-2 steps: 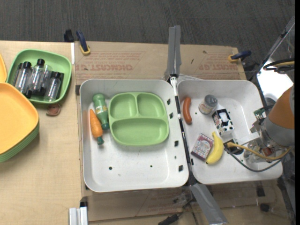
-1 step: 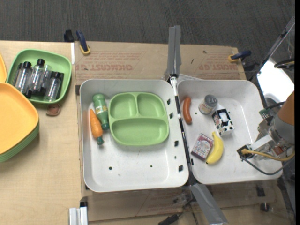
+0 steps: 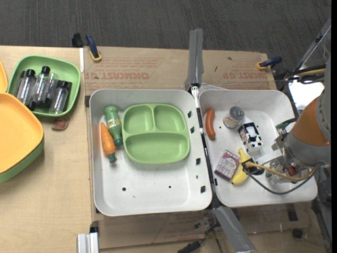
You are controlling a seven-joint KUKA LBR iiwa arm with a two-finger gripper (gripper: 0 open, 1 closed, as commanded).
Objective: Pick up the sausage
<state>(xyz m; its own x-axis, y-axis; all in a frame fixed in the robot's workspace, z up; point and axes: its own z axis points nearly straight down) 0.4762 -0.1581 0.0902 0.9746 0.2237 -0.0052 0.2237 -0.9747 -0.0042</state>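
Nearby, sausage (image 3: 210,124) beside can (image 3: 233,117), against right bin (image 3: 263,194) left wall; gripper (image 3: 284,168) jaw state indiscernible.

Orange plates (image 3: 18,136) cut off at left edge. Arm (image 3: 310,136) cut off at right edge. Labels on bottles (image 3: 42,90) too small to read.

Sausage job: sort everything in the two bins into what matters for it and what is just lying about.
Belongs to the job:
sausage, right bin, gripper

Just lying about:
green divided plate, carrot, green bottle, banana, small can, pink card, black-and-white box
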